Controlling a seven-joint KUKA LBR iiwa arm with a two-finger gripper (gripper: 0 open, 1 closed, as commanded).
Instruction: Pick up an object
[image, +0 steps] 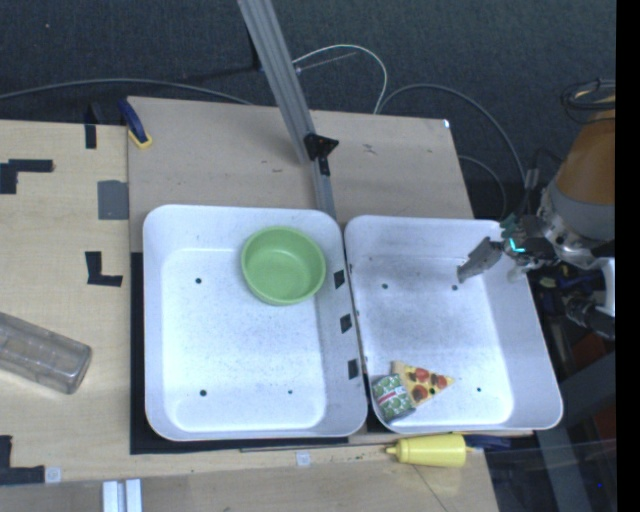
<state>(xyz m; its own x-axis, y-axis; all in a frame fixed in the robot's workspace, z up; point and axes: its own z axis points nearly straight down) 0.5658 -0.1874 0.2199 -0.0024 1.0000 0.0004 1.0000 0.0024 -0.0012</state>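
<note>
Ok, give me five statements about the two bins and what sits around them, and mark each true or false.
1. The green bowl sits in the left bin. True.
2. The pizza slice toy lies in the left bin. False: it lies in the right bin.
3. The yellow bottle lies inside the right bin. False: it lies outside, at that bin's near edge.
4. The gripper is over the right bin's far right corner. True.
5. The gripper holds the bowl. False: it is far from the bowl.

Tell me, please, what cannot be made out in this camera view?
- End effector: small and dark in the camera view, so open or shut is unclear.
- Packet beside the pizza slice toy: print too small to read.
- Arm: cut off by the right edge.
</note>
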